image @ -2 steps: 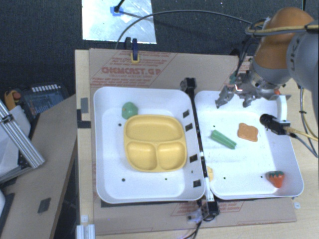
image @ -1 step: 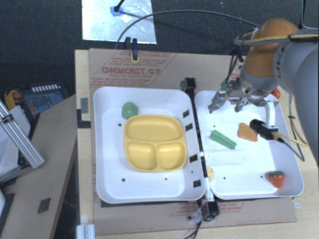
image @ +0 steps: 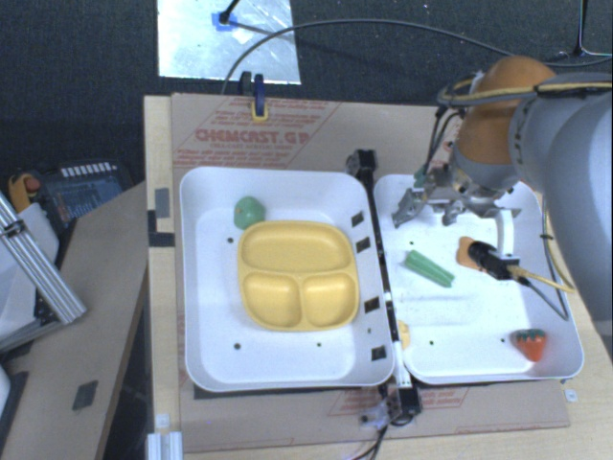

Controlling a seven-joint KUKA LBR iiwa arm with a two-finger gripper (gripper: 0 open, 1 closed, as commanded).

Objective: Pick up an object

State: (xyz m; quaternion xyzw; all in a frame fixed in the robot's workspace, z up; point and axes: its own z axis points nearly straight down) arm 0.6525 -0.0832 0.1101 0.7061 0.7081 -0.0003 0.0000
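My gripper (image: 425, 211) hangs over the far part of the right bin (image: 479, 357), with the grey arm reaching in from the right. Its two fingers stand apart and open, with nothing between them. A green elongated piece (image: 428, 268) lies on the bin floor just in front of the gripper, apart from the fingers. A small orange piece (image: 467, 251) lies to the right of it. A red and orange toy with a green top (image: 530, 342) rests in the near right corner of that bin.
The left bin (image: 206, 353) holds a yellow divided plate (image: 296, 274) and a round green piece (image: 249, 211) behind it. A small yellow bit (image: 403, 333) sits by the black divider (image: 376, 257) between the bins.
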